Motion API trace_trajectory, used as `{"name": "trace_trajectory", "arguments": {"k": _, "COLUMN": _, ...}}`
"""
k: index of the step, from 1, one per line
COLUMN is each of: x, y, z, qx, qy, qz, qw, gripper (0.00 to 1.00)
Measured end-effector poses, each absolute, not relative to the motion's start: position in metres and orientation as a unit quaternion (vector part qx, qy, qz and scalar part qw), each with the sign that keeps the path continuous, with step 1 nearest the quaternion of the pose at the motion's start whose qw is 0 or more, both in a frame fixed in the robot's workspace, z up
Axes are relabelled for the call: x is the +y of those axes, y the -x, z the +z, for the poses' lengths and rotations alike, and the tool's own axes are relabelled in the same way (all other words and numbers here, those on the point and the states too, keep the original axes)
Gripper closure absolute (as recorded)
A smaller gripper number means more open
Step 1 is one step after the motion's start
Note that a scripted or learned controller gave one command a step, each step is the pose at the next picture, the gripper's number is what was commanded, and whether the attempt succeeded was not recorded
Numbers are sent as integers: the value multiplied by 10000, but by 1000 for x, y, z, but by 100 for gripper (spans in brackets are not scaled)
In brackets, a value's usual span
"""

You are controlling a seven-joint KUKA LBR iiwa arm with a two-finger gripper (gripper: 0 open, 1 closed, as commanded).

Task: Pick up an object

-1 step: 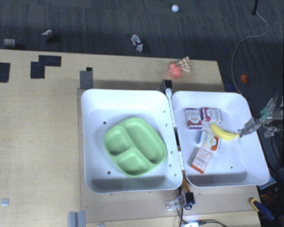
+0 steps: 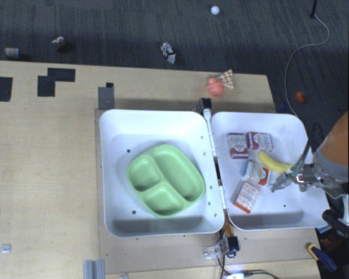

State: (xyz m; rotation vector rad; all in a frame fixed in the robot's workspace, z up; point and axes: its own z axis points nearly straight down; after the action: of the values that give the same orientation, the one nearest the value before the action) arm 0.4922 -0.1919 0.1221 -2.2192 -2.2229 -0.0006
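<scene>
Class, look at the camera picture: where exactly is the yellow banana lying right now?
The banana lies in the right bin, just below two small cartons and just left of the pincer.

**Pale counter against a dark carpeted floor**

A light wood counter fills the lower part of the view, with black square marks at ten o'clock. Beyond its far edge lies dark ribbed carpet floor, scattered with small bits of litter (one white ball at twelve o'clock). A thin cable curves across the floor at two o'clock.
</scene>
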Motion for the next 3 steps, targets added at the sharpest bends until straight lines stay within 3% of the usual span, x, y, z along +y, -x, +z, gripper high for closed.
{"name": "trace_trajectory", "arguments": {"k": 1, "x": -144, "y": -489, "z": 87, "qx": -7082, "qy": 7060, "qz": -22, "qw": -37, "gripper": 0}}
{"name": "trace_trajectory", "arguments": {"k": 2, "x": -144, "y": -491, "z": 98, "qx": -7086, "qy": 7056, "qz": -39, "qw": -66, "gripper": 100}}
{"name": "trace_trajectory", "arguments": {"k": 3, "x": -59, "y": -512, "z": 185, "qx": -7088, "qy": 7054, "qz": -20, "qw": -13, "gripper": 100}}
